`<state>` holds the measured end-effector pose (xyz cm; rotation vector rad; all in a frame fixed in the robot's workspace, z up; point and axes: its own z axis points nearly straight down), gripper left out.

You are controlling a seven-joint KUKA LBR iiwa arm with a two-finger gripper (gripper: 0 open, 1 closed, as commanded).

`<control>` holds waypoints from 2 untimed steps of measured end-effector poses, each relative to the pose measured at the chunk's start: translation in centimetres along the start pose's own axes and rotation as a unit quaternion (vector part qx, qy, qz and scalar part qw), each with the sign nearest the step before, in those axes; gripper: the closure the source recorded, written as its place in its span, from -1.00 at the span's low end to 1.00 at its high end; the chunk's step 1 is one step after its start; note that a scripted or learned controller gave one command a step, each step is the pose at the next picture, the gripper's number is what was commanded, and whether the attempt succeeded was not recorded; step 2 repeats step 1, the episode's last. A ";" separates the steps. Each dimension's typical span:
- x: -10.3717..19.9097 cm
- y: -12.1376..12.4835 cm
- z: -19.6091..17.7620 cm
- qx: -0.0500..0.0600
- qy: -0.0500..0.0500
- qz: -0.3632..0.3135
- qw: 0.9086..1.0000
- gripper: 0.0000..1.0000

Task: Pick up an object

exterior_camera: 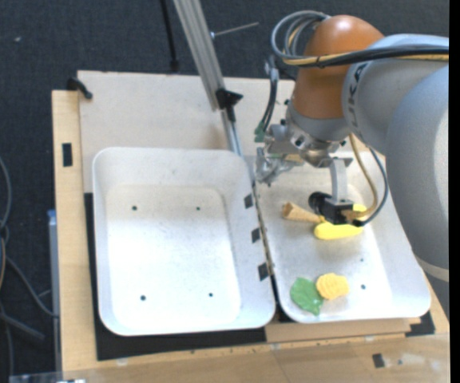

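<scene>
Dark carpet is seen around the desk (166,94), on which two white bins are set. Near the right bin's (398,282) left wall the hand (267,168) is poised; whether it is open cannot be told. A yellow toy (335,230), probably light and slippery, is best gripped across its middle.

Dark carpet floor (22,38) surrounds the wooden bench (134,110).
</scene>
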<state>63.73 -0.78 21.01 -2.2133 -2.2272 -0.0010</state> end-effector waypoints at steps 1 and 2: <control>5.2 0.6 -1.8 -0.002 0.000 -0.001 1.000 1.00; 5.2 0.6 -1.8 -0.002 0.000 -0.001 1.000 1.00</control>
